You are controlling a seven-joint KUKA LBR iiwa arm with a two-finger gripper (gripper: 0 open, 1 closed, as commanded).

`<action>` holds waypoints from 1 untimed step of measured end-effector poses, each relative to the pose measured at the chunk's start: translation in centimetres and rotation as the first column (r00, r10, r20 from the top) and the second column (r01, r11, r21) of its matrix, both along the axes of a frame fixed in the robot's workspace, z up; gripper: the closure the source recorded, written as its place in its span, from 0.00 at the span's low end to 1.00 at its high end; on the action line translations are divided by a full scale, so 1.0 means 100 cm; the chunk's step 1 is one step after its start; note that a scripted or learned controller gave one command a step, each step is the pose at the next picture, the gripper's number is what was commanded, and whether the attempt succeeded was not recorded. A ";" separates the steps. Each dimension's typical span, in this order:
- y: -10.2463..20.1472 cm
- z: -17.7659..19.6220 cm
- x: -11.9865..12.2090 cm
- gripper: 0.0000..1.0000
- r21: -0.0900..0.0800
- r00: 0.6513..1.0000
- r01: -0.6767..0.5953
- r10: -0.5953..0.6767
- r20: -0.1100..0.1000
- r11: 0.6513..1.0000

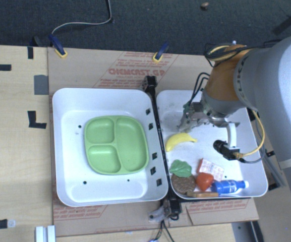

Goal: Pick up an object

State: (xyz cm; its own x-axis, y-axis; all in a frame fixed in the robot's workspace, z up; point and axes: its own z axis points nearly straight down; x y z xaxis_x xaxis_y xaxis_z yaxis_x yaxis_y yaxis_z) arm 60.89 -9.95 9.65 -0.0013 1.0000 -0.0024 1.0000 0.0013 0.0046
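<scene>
In the right bin [256,178], a yellow banana [179,140] lies near the left wall. My gripper [187,123] hangs just above and to the right of the banana's upper end, low in the bin. Nothing shows between its tips. Along the bin's front lie a green leafy toy [181,168], a brown round piece [184,183], a red object [204,181], a red-and-white packet [212,168] and a blue bottle [228,187].
The left bin [64,105] holds a green divided plate [117,144]. A black divider [155,130] runs between the bins. The grey arm with its orange band [226,79] covers the right bin's back right. A black cable fitting [226,149] hangs over the bin's middle.
</scene>
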 end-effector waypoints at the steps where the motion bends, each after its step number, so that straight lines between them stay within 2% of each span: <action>1: 0.030 0.088 -0.051 1.00 0.003 1.000 -0.001 0.001 -0.005 1.000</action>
State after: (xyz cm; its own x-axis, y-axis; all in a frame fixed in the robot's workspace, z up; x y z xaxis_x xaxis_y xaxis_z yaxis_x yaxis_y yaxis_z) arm 55.75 -6.98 18.43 -0.0018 1.0000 0.0004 1.0000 0.0018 -0.0003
